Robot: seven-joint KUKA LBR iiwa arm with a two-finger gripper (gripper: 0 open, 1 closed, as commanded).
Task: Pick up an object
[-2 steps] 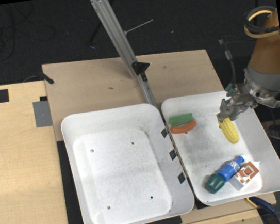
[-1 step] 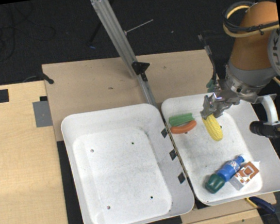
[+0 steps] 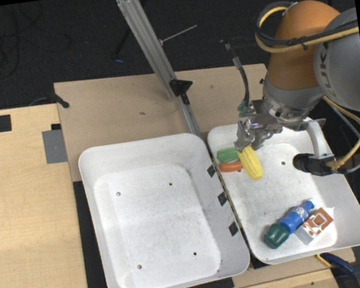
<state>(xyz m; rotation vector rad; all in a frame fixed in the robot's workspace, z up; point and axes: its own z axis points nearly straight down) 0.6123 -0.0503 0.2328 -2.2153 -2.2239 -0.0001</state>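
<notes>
Two shallow white bins side by side on a wooden bench, left bin (image 3: 154,217) and right bin (image 3: 342,216), edges touching along the middle. Grey arm (image 3: 315,59) with orange band reaching in from the right, bent down over the far end of the right bin. Gripper (image 3: 246,140) low over that bin's far left corner, right above the upper end of a yellow corn cob (image 3: 252,163). Cannot tell whether the fingers are open or closed, nor whether the cob sits between them; top of the cob hidden under the metal of the gripper. Cob lying lengthwise, pointing toward the near side, just beside the bin's left wall. Touching it on the left, a small orange and green toy (image 3: 229,160), pressed near the wall between the two bins. Well apart, in the near right corner of the same bin, a blue bottle with a green cap (image 3: 288,224), lying tilted, next to a small brown and white packet (image 3: 318,222). Slanted metal rail (image 3: 153,56) rising from behind the bins.
</notes>
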